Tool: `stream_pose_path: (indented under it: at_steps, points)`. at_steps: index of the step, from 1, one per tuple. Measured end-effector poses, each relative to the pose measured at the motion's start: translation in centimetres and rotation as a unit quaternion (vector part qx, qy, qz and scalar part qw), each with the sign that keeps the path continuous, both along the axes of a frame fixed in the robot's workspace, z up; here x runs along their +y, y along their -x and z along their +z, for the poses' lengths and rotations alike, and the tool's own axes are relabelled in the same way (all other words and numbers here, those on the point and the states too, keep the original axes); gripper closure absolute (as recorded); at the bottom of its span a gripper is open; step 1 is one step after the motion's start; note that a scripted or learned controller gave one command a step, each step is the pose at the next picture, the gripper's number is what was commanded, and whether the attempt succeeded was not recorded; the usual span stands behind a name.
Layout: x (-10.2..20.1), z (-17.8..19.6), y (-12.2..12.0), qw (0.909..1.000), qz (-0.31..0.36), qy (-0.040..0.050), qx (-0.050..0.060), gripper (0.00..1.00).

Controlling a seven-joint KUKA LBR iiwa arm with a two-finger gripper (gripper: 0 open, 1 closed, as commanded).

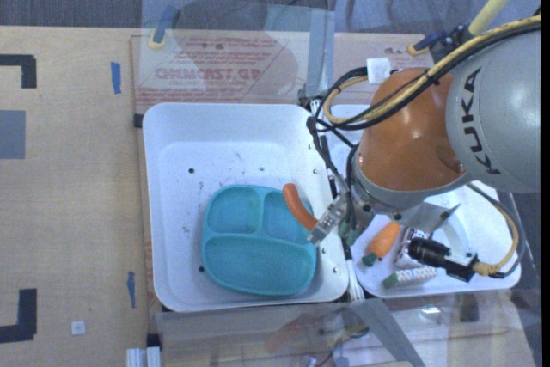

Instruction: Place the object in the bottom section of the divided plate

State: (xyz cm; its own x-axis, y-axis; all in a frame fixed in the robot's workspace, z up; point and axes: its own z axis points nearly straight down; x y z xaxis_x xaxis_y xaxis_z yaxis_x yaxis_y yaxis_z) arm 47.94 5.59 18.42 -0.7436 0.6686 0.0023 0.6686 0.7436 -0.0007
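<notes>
Metal fingers of the robot's hand (326, 223) reach down at the right edge of the left shallow white plastic bin (163, 185), and they are closed on the lower end of a small orange sausage-shaped object (297, 205). That orange object slants up and to the left from the hand and lies over the upper right section of a turquoise plastic divided plate (256, 247), near the plate's right rim. The plate sits in the lower middle of the left bin; it has two smaller sections at the top and one wide section at the bottom. Above the hand, the arm's orange wrist band (404, 142) and grey body (503, 116) cover much of the right shallow white bin (498, 266). In the part of that bin that can be seen lie a small orange carrot-shaped toy (384, 241) and a pale ridged piece (411, 275). Both bins rest on a light wooden surface (69, 185).
</notes>
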Motion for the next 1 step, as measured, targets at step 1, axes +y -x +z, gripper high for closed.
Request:
stream_pose_path:
  at_steps: [1]
  points:
    - [-0.29, 0.97, -0.18, 1.0, -0.004, -0.0006, -0.002, 1.0]
